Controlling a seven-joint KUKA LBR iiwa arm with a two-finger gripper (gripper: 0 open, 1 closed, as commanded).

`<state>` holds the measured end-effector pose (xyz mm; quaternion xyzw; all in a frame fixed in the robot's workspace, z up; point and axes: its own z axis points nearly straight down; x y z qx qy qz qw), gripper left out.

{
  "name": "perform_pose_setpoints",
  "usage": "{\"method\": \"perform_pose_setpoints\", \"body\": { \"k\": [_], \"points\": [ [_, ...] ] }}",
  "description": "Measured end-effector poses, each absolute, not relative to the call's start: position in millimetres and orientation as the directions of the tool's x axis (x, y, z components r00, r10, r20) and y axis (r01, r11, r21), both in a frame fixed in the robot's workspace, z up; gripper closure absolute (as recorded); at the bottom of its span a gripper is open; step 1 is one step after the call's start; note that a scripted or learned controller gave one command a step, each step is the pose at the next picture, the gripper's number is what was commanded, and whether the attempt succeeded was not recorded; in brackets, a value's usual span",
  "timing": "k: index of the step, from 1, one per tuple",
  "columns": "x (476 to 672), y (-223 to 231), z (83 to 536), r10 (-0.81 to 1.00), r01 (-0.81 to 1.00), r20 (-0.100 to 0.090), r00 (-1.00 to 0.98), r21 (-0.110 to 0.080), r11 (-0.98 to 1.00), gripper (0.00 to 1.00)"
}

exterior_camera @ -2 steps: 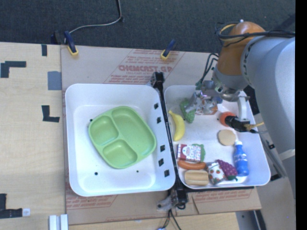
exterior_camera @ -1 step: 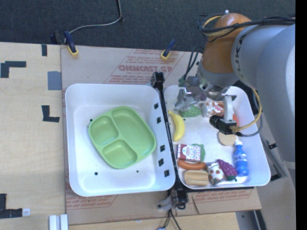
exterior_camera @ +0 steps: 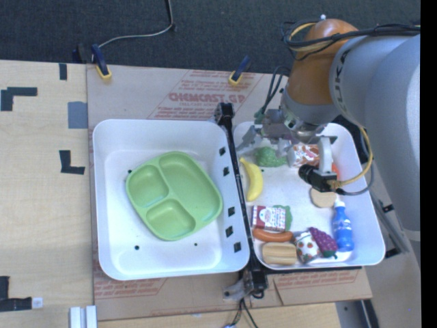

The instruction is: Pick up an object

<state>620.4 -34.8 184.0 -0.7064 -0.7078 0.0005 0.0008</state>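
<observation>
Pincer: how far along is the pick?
Done: the arm is down in the right bin, pincer over the green toy beside the banana. In hand: nothing visibly gripped. Left: grasp and lift. Green tray sits in the left bin.

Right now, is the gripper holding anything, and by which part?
Cannot be told. The two-finger gripper hangs over the green leafy toy in the right white bin, but nothing visibly sits between its tips.

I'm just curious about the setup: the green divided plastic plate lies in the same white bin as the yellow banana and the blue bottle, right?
Not quite. The camera view shows the green divided plastic plate alone in the left white bin; the yellow banana and the blue bottle lie in the right white bin.
</observation>
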Motion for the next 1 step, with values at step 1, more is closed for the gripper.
{"method": "perform_pose_setpoints", "body": {
  "k": [1],
  "points": [
    [646.2,-44.2,183.8,1.000,1.000,0.000,-0.001,-0.001,0.001,0.00]
  ]
}}
